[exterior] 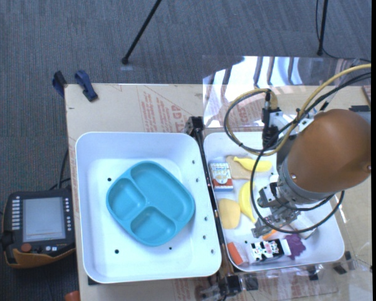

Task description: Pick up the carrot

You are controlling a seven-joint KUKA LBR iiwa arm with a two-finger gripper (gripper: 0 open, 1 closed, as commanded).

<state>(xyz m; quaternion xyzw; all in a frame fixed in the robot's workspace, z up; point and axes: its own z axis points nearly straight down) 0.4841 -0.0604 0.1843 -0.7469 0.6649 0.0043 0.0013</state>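
Carrot [235,253] lying at about 7 o'clock in the right bin [336,248], hard against the near-left wall, just beside a black-and-white carton [267,250]. Probably light, stiff, smooth and tapered, so likely to roll or squirt out of a loose pinch. Best taken across the thicker middle, squarely. Pincer [269,227] hanging above the bin's middle, well short of the carrot; opening hidden, cannot tell. Wall crowding one side.
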